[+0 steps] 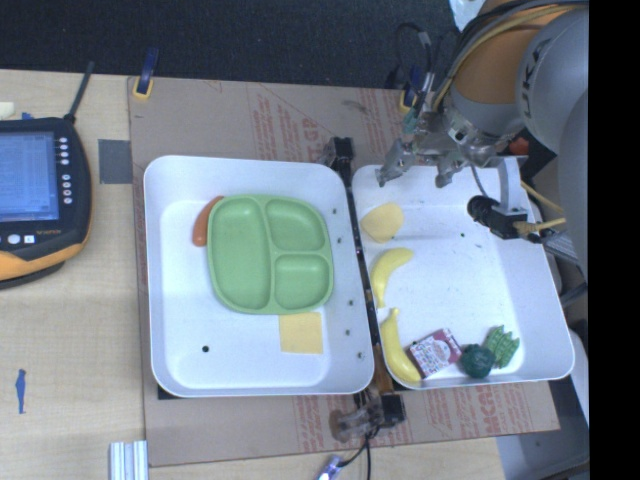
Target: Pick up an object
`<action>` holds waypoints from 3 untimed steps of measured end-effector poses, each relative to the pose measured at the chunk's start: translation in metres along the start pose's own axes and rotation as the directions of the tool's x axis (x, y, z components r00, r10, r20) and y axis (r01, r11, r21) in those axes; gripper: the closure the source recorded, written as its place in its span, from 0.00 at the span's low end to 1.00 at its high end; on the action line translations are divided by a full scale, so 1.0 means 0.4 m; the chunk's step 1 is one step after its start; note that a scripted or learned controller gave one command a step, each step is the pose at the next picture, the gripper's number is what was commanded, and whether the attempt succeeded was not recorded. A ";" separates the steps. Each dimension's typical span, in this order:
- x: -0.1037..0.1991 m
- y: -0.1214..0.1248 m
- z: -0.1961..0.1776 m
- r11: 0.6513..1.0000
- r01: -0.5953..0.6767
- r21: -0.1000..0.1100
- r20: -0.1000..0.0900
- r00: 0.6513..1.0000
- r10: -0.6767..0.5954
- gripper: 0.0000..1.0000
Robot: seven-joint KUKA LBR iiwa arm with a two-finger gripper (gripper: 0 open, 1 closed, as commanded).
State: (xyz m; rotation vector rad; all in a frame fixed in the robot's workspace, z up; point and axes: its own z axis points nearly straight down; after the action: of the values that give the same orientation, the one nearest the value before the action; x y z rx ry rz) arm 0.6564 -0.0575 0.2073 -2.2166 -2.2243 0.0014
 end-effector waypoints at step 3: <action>-0.172 -0.097 0.146 1.000 0.002 0.002 0.000 1.000 -0.002 0.00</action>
State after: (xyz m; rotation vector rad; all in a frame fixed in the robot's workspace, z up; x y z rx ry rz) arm 0.6176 -0.1265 0.1487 -2.2132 -2.2255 0.0044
